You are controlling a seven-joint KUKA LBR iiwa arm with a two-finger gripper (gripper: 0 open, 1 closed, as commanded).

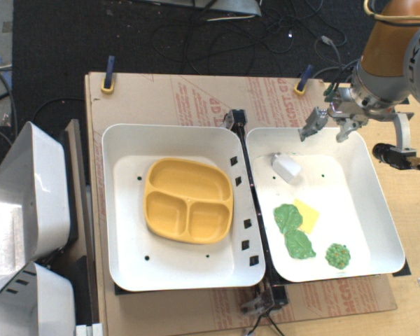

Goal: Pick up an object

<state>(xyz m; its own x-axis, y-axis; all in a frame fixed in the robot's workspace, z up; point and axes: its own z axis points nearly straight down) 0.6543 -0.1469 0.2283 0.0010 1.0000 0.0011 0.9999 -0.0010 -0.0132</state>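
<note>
white block (287, 166) unobstructed, green pieces (294, 231) clustered nearby

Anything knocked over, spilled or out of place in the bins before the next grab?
Nothing stands out. The yellow tray lies flat in the left bin; the white block and green pieces lie inside the right bin.

Bench top (196, 93) is a brown printed board carrying two shallow white bins side by side, left bin (119, 208) and right bin (378, 208), with blue clamps at far-left (108, 72) and far-right (304, 79) edge.
</note>
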